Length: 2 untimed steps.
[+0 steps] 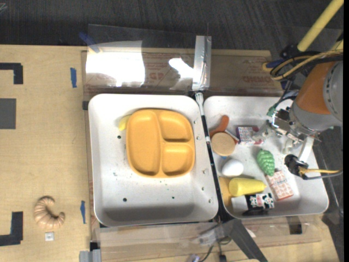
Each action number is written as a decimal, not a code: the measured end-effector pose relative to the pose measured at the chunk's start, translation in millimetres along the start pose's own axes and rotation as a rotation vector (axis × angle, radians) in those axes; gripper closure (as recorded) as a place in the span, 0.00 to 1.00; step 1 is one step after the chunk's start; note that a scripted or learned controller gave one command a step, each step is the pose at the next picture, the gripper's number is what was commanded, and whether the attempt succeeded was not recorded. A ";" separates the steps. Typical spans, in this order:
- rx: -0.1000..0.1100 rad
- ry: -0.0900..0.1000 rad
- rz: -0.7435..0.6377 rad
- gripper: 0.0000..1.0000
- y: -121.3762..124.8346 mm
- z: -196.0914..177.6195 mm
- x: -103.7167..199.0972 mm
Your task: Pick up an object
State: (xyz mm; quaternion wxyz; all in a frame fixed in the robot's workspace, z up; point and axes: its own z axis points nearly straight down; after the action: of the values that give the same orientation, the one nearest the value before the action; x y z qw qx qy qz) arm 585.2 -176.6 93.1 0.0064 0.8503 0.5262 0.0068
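The right bin (311, 201) holds several small objects. Among them are a green knobbly toy (266, 161), a white egg (233, 168), a yellow cup on its side (246, 186), a round wooden piece with a reddish handle (222, 141), a pink-and-white packet (281, 184), a small printed packet (246, 133) and a black-and-white item (259, 202). My gripper (282, 125) hangs over the bin's upper right part, above and to the right of the green toy. Nothing shows in its grasp.
The left bin (103, 162) carries an orange divided tray (160, 142) with a yellow item peeking out at its upper left. A tan curled toy (49, 212) lies on the bench at far left. A black-and-yellow cable (305, 171) hangs over the right bin's right side.
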 end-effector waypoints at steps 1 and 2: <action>0.000 0.000 -0.148 0.00 38.7 0.1 81.7; -0.005 0.003 -0.152 1.00 40.5 -11.7 85.0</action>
State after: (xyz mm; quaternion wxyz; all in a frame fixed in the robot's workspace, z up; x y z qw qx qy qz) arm 659.1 -118.5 106.0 0.0081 0.8078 0.5894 0.0088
